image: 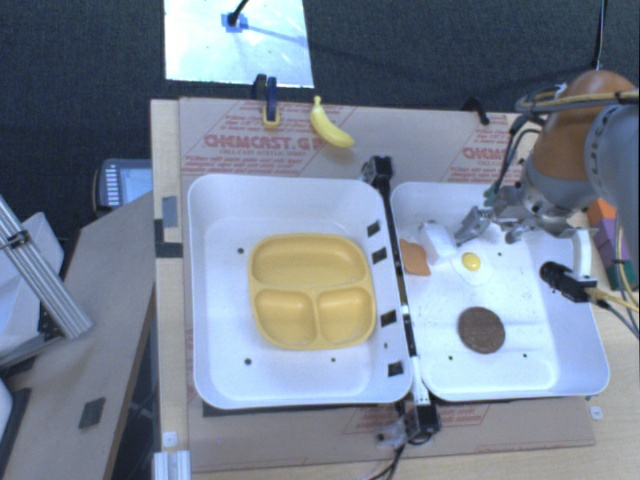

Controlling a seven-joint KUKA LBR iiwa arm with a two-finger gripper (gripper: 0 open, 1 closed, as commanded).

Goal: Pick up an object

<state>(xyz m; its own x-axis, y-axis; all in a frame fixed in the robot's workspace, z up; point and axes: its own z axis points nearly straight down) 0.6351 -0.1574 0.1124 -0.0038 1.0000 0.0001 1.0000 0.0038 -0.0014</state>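
Tool [478,225] is seen low over right bin [570,368], upper part; whether it's open or shut can't be told, nothing seen gripped. Fried egg [471,263] lies just below tool, white piece [435,238] just left, orange slice [414,258] further left, brown disc [481,329] well below

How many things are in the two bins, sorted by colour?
Yellow: 1, the divided tray in the left bin
White and yellow: 1, the fried egg
White: 1, a small block
Orange: 1, a flat piece
Brown: 1, a round patty
Total: 5
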